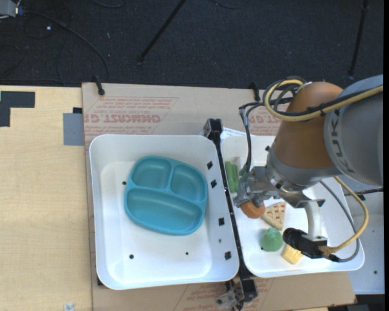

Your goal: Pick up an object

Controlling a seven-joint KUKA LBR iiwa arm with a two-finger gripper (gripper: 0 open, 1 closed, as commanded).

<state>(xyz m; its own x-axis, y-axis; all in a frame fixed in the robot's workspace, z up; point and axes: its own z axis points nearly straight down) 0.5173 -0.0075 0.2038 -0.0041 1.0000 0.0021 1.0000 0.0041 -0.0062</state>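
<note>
- Object candidates — a loose cluster of small toy-like pieces in the right bin (349, 254), all lying on the side of the central divider (228, 206) away from the left bin (103, 238).
- Green stick (231, 175) — long, slim, lying just beside the divider and roughly parallel to it.
- Orange piece (252, 209) — rounded, a little further from the divider than the green stick, partly under the wrist hardware.
- Pizza-slice piece (276, 215) — tan with red dots, touching or nearly touching the orange piece on its far side from the divider.
- Green round piece (270, 240) — near the pizza slice, toward the bin's front rim.
- Yellow piece (291, 256) — small, just beside the green round piece, further from the divider.
- Gripper (249, 196) — low over the cluster, close to the divider, above the orange piece; whether it is wide, narrow or holding anything cannot be told, since the arm's body covers it from above.
- Blue divided plate (166, 195) — sits alone in the left bin, well apart from the gripper across the divider.
- Handling note, as a judgement: the orange piece looks the likeliest target. A good grasp would come straight down, centred on that one piece, clear of the pizza slice and the divider wall — crowding invites a pinch on two things or a glancing miss.
- Lift slowly and vertically; confirm the piece rises before moving off.
</note>
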